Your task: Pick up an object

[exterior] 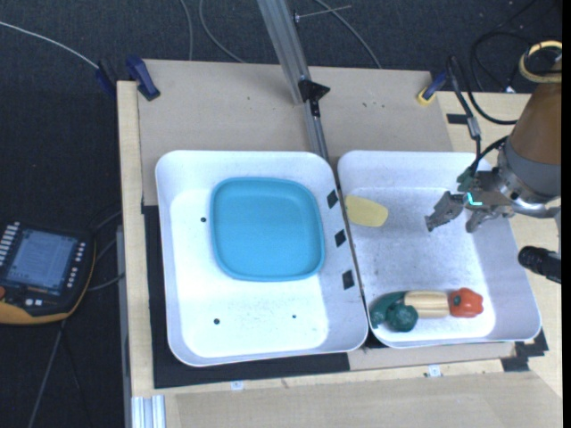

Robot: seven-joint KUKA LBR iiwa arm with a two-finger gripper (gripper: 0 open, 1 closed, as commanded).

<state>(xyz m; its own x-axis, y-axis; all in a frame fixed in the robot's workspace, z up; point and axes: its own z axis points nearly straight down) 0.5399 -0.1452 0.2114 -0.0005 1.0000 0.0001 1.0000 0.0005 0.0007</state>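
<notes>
So far nothing has been lifted; the pick looks barely begun.

Left bin (178, 266): holds a blue plate (268, 228), lying flat near the bin's middle, well apart from the arm.

Right bin (508, 275): a pale yellow piece (367, 211) lies near its upper left corner, by the wall shared with the left bin. Along the near edge sit three items in a row, touching or nearly so: a green lump (393, 314), a tan stick (427, 304), a red piece (465, 303).

Pincer (458, 215): hangs over the upper right part of the right bin, fingers spread apart, nothing between them. Bare bin floor lies under it; the yellow piece is off to its left, the row of three nearer the camera. Height above the floor cannot be judged from this slant.

Judgement: no target is clearly chosen yet. Left to do: line up over one item, descend, close, lift. The yellow piece stands alone and looks the easier grasp; the row is crowded and close to the wall.
</notes>
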